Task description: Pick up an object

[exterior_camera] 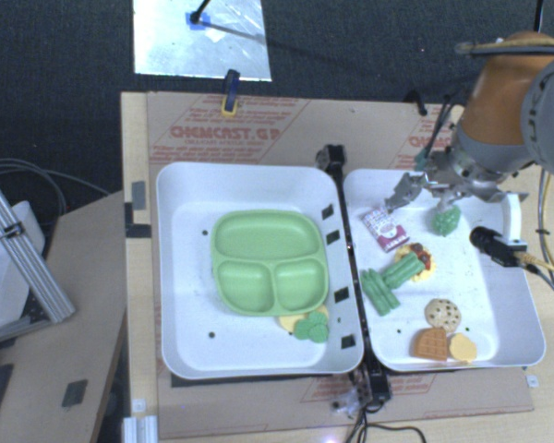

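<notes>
My gripper [423, 196] hangs over the back of the right bin [526, 317], with the arm coming in from the upper right. Its fingers stand apart and open, with nothing between them. One finger [403, 192] points down-left toward a pink and white packet [385, 229] lying just below it. A small green lump [445, 220] sits right below the other finger. Further forward lie a green stalk-like toy [392, 281], a chocolate-chip cookie [442, 314], a waffle piece [431, 344] and a yellow piece [463, 348].
The left bin [180, 247] holds a green divided tray [268, 261]. A green toy [311, 329] and a yellow piece [290, 321] lie at the tray's front right corner. A black-clipped divider [343, 247] separates the bins.
</notes>
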